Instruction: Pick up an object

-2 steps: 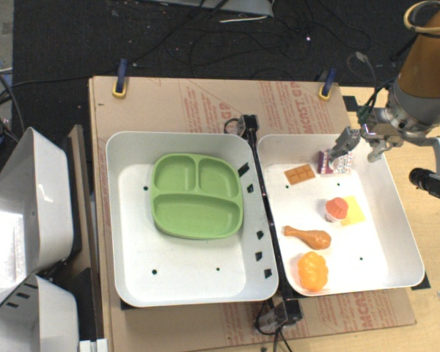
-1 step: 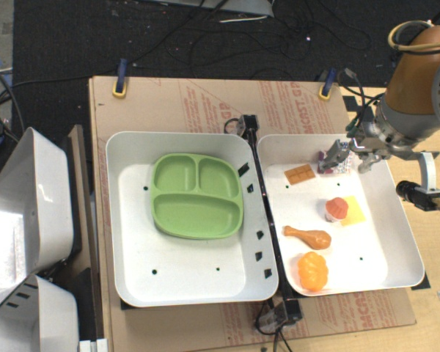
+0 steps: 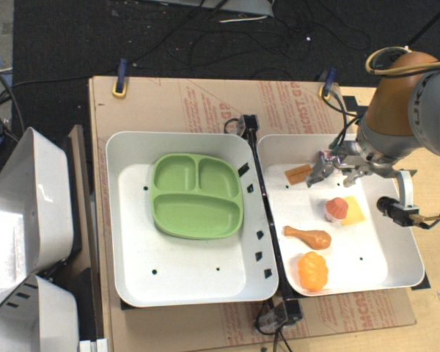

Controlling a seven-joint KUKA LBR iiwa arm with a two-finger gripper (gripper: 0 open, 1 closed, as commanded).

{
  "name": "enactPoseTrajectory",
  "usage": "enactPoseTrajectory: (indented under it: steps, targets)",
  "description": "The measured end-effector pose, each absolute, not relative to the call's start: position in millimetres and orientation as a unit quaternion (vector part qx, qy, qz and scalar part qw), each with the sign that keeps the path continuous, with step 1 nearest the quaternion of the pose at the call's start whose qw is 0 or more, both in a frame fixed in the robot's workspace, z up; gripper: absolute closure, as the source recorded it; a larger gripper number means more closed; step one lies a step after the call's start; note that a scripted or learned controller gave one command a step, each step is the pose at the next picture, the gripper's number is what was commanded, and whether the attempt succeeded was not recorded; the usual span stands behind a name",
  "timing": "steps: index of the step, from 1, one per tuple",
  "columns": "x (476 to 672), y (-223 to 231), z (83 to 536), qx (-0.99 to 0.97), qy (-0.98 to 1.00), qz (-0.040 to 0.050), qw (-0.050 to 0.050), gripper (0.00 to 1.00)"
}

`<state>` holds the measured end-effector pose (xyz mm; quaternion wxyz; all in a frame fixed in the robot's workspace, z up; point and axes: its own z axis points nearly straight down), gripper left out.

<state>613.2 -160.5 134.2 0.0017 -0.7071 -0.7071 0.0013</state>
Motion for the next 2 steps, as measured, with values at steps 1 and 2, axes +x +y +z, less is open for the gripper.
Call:
enactPoseTrajectory:
  steps: [1, 2]
  targets:
    - [612.6, -159.8, 89.4, -0.707, -0.707, 0.0012, 0.001, 0.00]
    - [614.1, -159.9, 102.8, -0.707, -0.707, -0.0002, -0.001, 1.00]
